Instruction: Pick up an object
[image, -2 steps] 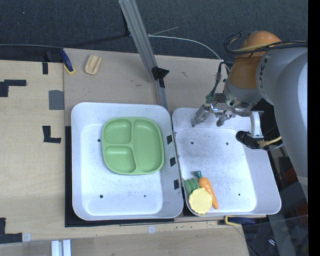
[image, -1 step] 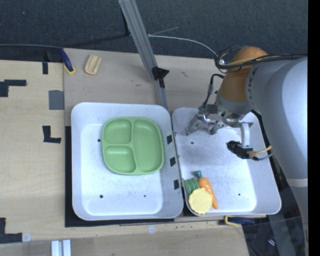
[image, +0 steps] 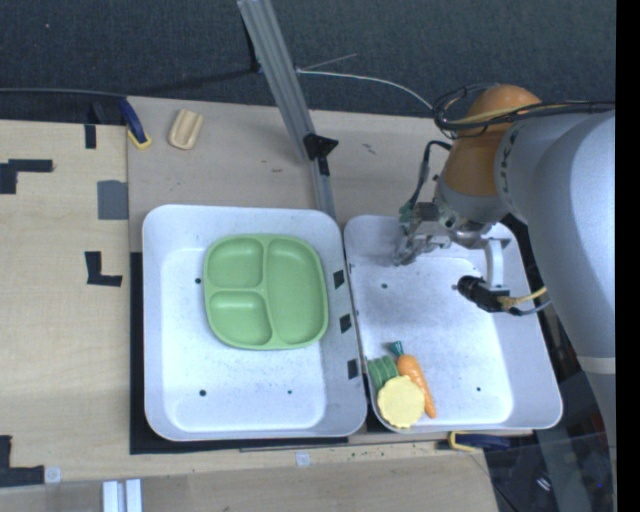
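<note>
One plate (image: 266, 291); two bins (image: 170, 330)

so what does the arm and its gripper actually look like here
The arm is bulky, smooth pale grey with an orange band above the wrist. Thin black cables loop around that band. The gripper is a small grey metal unit with slim fingers, plus a black fitting at its side.

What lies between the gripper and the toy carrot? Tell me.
Bare white bin floor separates the gripper from the carrot, seen from the overhead camera.
</note>
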